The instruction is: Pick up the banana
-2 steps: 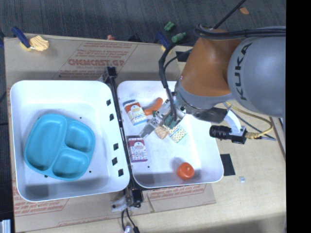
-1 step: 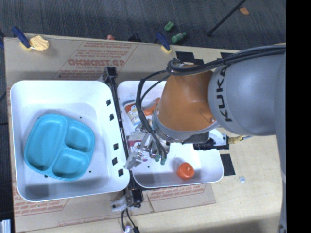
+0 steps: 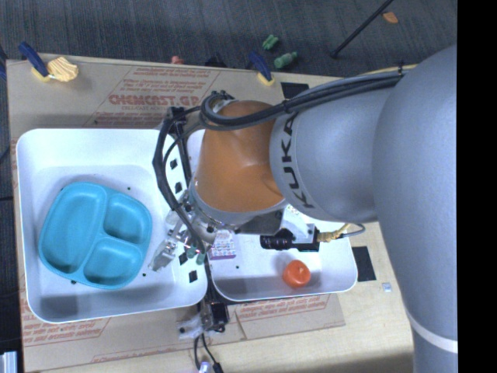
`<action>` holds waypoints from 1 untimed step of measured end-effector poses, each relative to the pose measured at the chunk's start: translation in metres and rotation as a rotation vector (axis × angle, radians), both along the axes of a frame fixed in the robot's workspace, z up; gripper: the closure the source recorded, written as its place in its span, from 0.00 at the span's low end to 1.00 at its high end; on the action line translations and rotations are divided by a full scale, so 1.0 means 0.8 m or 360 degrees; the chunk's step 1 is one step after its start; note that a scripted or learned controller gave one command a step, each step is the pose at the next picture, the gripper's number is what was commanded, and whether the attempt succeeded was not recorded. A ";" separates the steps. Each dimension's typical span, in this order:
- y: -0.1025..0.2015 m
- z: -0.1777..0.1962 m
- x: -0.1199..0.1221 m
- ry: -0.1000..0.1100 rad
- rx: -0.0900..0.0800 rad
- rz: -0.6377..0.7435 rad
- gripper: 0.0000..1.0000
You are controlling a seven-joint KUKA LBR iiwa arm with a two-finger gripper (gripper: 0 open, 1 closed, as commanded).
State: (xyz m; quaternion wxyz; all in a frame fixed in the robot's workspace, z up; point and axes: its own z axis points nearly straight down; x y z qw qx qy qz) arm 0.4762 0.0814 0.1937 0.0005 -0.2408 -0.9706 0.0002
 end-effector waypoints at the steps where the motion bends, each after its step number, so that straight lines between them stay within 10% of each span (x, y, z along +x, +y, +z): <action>1: 0.067 -0.124 0.005 -0.0024 0.0005 0.0097 0.00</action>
